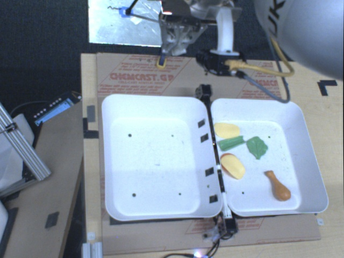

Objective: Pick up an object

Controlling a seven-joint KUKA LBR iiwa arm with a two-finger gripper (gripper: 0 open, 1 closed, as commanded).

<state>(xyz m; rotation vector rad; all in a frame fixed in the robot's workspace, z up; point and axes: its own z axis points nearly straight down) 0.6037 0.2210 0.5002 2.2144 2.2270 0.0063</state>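
Brown drumstick [277, 185] in right bin [309, 144], end effector [176, 48] above (finger state unclear), nothing visibly held

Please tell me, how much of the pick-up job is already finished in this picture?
Nothing looks done yet. The gripper hangs above the cardboard behind the bins, away from every object. All the toy foods lie in the right bin: a yellow piece, a green bean pod, a green leaf, a potato-like slice and a brown drumstick. Left: reach into the bin, grasp one, lift it.
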